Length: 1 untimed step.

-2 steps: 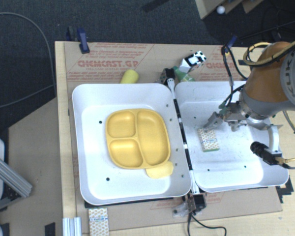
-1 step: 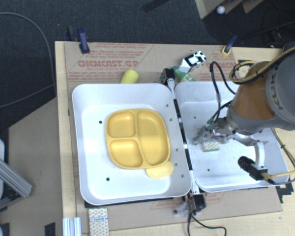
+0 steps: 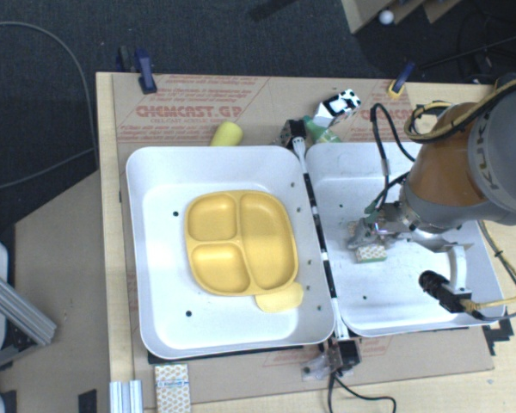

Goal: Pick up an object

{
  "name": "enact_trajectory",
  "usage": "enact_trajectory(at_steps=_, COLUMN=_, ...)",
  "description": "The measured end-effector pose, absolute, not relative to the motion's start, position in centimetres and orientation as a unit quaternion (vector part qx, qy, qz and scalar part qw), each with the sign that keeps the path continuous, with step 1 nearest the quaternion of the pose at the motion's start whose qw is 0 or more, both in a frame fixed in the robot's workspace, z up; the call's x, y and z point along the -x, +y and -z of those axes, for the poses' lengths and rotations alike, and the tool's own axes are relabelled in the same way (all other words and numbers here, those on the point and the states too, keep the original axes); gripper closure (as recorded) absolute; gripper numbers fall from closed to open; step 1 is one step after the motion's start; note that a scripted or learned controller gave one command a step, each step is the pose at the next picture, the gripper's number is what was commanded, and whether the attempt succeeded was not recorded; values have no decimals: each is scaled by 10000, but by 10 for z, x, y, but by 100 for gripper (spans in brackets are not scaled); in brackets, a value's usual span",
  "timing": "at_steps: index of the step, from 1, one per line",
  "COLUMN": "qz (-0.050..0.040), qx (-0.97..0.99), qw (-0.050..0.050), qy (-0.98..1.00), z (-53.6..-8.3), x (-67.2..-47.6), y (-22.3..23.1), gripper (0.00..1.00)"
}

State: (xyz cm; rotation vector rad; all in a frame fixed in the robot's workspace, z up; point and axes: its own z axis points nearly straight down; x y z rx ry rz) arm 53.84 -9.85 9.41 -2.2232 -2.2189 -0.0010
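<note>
On the surface, a sheet of printed cardboard (image 3: 189, 110) under two white bins side by side.

Within the left bin (image 3: 146, 231), a yellow three-part plate (image 3: 241, 241) lying flat about the middle. A paler yellow piece (image 3: 279, 299) pokes out from under the plate's near right corner.

Within the right bin (image 3: 396, 304), a small pale block (image 3: 370, 253) lying flat close to the left wall, about midway between far and near. Low over that bin, the gripper (image 3: 374, 235), just on the far side of the block and nearly over it at this slant. Touching the block or apart: cannot tell. Spread or closed: cannot tell either. Behind it, the arm (image 3: 447, 179) reaching in from the right, its orange band above the bin's right half.

Just beyond the far edge of the left bin, a short yellow cylinder (image 3: 226, 133) on the cardboard. At the cardboard's far left edge, a blue clamp (image 3: 144, 70). Near the front edge, left of centre, a patterned packet (image 3: 172, 387).
</note>
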Motion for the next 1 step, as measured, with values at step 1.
enact_trajectory(at_steps=1, qz=12, qx=7063, qw=-7, qy=-7079, z=-186, x=-582, y=-52, gripper=100)
